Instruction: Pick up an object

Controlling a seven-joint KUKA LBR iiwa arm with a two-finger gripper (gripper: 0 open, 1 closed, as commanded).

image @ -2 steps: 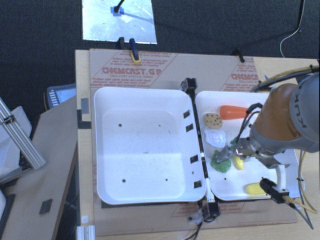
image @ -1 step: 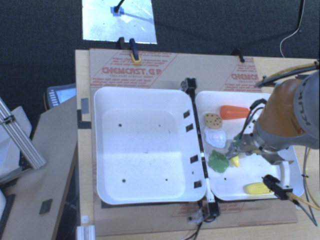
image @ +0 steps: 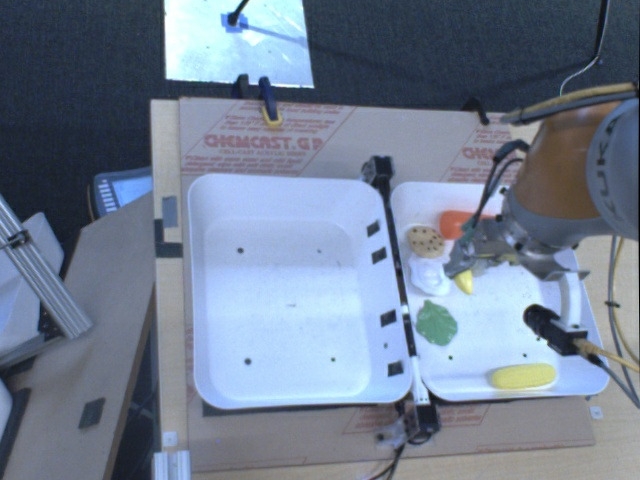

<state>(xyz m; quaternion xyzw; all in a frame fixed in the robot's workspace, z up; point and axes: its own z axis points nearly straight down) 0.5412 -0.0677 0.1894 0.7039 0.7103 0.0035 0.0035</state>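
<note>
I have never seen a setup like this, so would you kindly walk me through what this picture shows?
One camera looks down at a slant on a bench with two shallow white plastic bins. The grey arm with an orange band reaches in from the right; its end effector hangs low over the right bin. That bin holds a tan spotted cookie-like disc, an orange piece, a white lumpy object, a small yellow piece, a green leaf-like shape and a yellow oblong object. I cannot tell whether anything is held.

Light is bright and even from above, and the two white bins (image: 290,298) come close to washing out. A metal plate (image: 238,28) at the top glares pale blue. Shadows are faint, and the whole view is slightly soft and grainy.
</note>
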